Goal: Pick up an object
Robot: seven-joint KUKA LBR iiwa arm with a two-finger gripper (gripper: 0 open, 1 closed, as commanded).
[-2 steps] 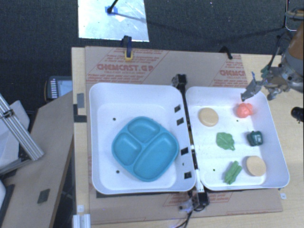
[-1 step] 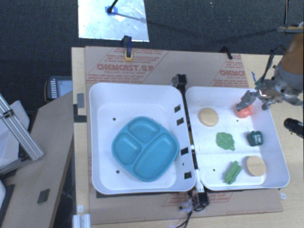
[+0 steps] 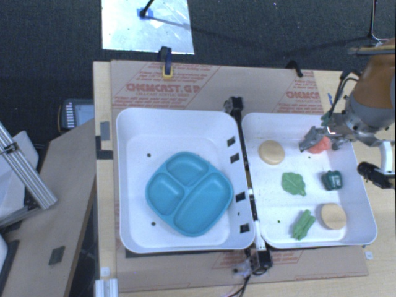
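My gripper (image 3: 317, 140) hangs low over the far right part of the right bin (image 3: 357, 166), right at a small red-orange object (image 3: 319, 146) that peeks out beneath it. Whether the object sits between the fingers is hidden by the wrist. In the same bin lie a tan round piece (image 3: 271, 151), a green leafy piece (image 3: 293, 183), a dark green block (image 3: 332, 180), a green bean-like piece (image 3: 303, 224) and a second tan round piece (image 3: 333, 216).
The left bin (image 3: 133, 141) holds a blue divided plate (image 3: 189, 192). A black clip strip (image 3: 241, 159) runs between the two bins. The grey arm with its orange band (image 3: 377, 85) comes in from the right above the right bin's far corner.
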